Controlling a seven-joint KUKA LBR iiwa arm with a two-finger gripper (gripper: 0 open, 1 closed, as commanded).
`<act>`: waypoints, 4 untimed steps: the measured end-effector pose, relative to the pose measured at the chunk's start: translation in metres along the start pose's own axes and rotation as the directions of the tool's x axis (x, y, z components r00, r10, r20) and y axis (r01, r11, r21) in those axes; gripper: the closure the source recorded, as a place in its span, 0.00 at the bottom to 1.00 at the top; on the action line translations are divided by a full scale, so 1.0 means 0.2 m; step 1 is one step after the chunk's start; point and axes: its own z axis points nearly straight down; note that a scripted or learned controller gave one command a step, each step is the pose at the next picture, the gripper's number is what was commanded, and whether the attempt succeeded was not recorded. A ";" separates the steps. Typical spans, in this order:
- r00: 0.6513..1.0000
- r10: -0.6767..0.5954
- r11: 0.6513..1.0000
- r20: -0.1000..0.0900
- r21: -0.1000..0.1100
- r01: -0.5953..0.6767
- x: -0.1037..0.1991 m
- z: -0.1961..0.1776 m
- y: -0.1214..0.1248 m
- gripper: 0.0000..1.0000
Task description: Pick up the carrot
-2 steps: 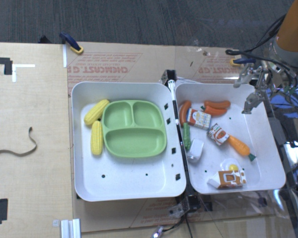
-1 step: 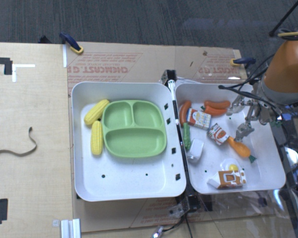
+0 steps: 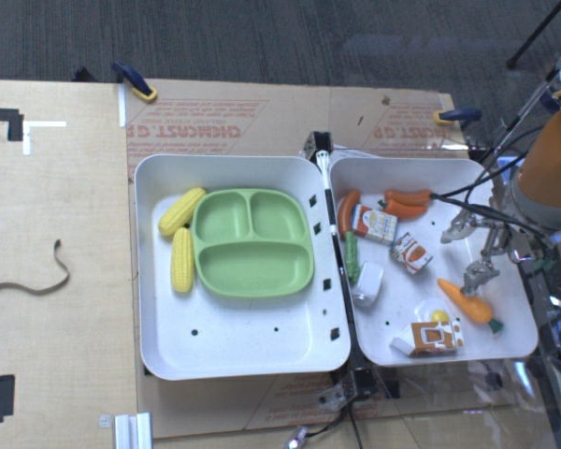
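The carrot (image 3: 467,303) lies in the right bin (image 3: 505,344), near its right wall, orange with its thin end pointing up-left. My gripper (image 3: 465,254) hangs just above and a little left of it, reaching in from the right on the grey arm. Its two metal fingers look spread apart, so it is open. One fingertip (image 3: 478,277) sits right over the carrot's upper side and the other stands farther up-left. Nothing is held between them.
The right bin also holds an orange sausage (image 3: 407,202), a red sausage (image 3: 346,213), two small food boxes (image 3: 375,224), a white packet (image 3: 366,283) and a juice carton (image 3: 435,338). The left bin (image 3: 168,344) bears a green divided plate (image 3: 252,243) and two corn cobs (image 3: 181,260).
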 end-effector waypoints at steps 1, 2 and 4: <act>0.993 -0.115 0.993 0.008 -0.001 0.115 0.11 0.00 0.03 0.00; 0.952 -0.307 0.952 0.012 -0.001 0.307 0.18 -0.01 0.05 0.00; 0.950 -0.311 0.950 0.015 0.003 0.311 0.16 -0.06 0.04 0.00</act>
